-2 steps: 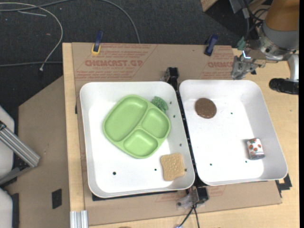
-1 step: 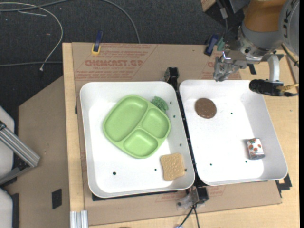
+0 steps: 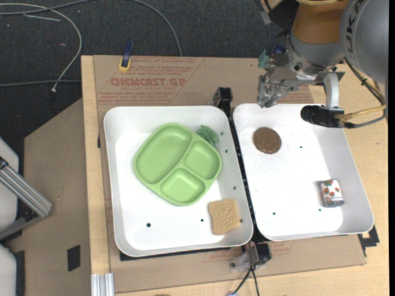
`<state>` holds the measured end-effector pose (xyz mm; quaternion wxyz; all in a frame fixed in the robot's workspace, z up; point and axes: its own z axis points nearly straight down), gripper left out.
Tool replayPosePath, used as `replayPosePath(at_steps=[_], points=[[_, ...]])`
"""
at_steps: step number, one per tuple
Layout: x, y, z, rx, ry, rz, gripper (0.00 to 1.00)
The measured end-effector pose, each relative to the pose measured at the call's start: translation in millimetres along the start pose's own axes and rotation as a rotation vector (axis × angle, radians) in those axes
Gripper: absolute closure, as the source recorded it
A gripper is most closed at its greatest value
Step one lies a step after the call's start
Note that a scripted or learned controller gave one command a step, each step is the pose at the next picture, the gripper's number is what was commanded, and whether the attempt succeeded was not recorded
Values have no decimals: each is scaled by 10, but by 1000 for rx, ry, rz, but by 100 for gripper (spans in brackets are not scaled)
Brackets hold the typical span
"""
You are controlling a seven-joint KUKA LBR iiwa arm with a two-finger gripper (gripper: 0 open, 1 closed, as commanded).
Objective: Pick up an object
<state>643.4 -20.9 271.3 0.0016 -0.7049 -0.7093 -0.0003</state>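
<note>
Just to the view's left of the claw [image 3: 270, 97], a small black bracket [image 3: 223, 96] sits on the brown cardboard sheet with red lettering [image 3: 154, 79]. Further left, a small blue clip [image 3: 128, 53]. Beyond it, thin grey cables [image 3: 62, 14] trail over dark carpet [image 3: 37, 73]. Far off, lower left, there's a silver metal rail [image 3: 21, 190].

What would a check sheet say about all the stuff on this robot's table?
Surface: cardboard sheet under two white bins, left bin, right bin.
Job's things: brown patty and small spotted block in right bin; cracker, green bit in left bin.
Clutter: green divided plate, blue clip.
Grippers: gripper above right bin's far-left corner.
Cables: grey cable on dark floor.
Surroundings: dark carpet.
</note>
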Motion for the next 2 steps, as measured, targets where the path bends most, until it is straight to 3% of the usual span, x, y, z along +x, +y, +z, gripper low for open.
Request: replayPosePath(at_steps=[2], points=[[1031, -277, 36, 2, -1, 1, 100]])
